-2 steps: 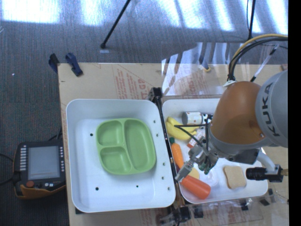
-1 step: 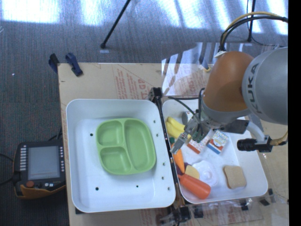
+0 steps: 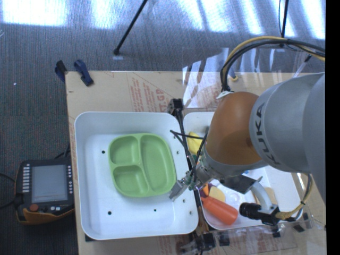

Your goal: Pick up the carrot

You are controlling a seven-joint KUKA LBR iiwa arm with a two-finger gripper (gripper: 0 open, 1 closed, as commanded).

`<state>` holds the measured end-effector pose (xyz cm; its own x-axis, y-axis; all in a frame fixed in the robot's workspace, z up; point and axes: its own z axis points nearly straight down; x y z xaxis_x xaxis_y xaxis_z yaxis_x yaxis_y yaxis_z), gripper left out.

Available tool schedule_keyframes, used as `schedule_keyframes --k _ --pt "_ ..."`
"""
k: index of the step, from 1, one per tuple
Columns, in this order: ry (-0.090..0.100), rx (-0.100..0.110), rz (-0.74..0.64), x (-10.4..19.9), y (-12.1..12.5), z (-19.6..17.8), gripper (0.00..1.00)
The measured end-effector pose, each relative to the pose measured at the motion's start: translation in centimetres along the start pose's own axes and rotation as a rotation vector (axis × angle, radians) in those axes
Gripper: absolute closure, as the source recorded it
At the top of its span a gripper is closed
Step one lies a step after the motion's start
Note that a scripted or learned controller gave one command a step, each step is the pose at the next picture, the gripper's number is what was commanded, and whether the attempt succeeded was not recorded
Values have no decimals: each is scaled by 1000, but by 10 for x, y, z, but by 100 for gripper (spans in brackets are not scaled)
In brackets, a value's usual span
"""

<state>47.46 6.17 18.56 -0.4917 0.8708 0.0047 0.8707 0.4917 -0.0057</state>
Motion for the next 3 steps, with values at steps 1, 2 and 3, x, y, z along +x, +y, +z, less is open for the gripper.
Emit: schedule_keyframes --k 1,2,3 --pt "16 -15 133 -67 -34 55 0" --pt "47 -11 114 -52 -28 47 100" --pt "50 -11 113 -51 -27 37 100"
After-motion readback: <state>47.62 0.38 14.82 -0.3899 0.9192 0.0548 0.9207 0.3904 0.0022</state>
